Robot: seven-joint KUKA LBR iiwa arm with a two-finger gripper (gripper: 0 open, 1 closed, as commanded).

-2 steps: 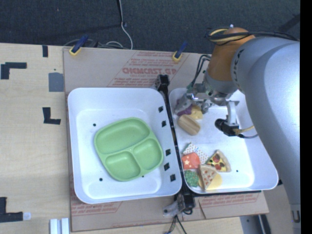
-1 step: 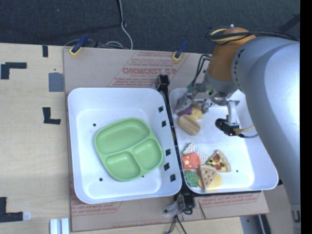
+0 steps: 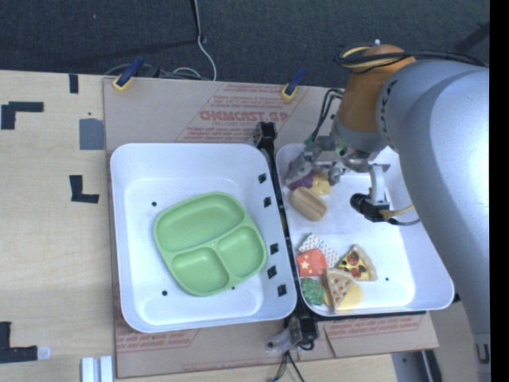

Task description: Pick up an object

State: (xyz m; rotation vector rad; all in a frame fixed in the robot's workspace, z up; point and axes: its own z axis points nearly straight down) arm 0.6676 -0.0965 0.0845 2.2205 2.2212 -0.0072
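A: Two white bins sit side by side on the bench. The left bin (image 3: 131,181) holds one thing: a green divided tray (image 3: 208,242) with three compartments, lying slantwise near the bin's middle.

B: The right bin (image 3: 421,281) holds the food pieces. At its far end, near the divider, lie a tan bread roll (image 3: 308,205), a small yellow piece (image 3: 320,186) just above it, and a dark purple piece (image 3: 300,181) just left of the yellow one. The three lie close together, perhaps touching.

A: And the near end?

B: A cluster of flat pieces: a pizza slice (image 3: 357,263), an orange-red square with a star (image 3: 311,263), a checked white piece (image 3: 314,244) peeking out above it, a green piece (image 3: 313,291), and a pale wedge with red dots (image 3: 342,290). Five there, three at the far end, eight in all.

A: The arm?

B: Grey, with its orange band (image 3: 358,102), it reaches in from the right. The gripper (image 3: 318,161) is low over the far group, right above the yellow and purple pieces. Whether its pincer is spread or clenched cannot be told; the wrist and cabling hide it. Nothing is seen gripped. A black fitting (image 3: 367,205) hangs beside it over the bin floor.
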